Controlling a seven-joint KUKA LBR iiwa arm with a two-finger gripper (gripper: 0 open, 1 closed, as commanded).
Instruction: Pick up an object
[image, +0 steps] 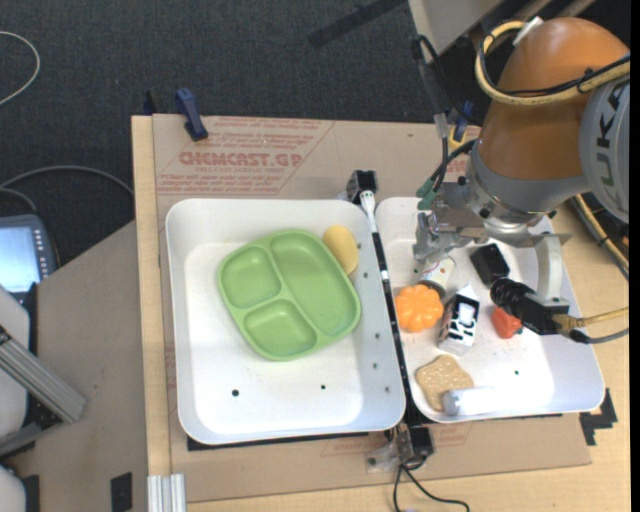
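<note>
Here, I am hovering my gripper (437, 248) just above the orange pumpkin (419, 308); finger state I cannot tell; descending squarely seems wise.

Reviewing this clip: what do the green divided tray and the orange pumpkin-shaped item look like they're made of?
The green divided tray looks like moulded plastic: uniform colour, smooth matte surface, rounded compartment edges. The orange pumpkin-shaped item is probably plastic or rubber, judging by its even colour and soft sheen, though the look leaves that open.
</note>
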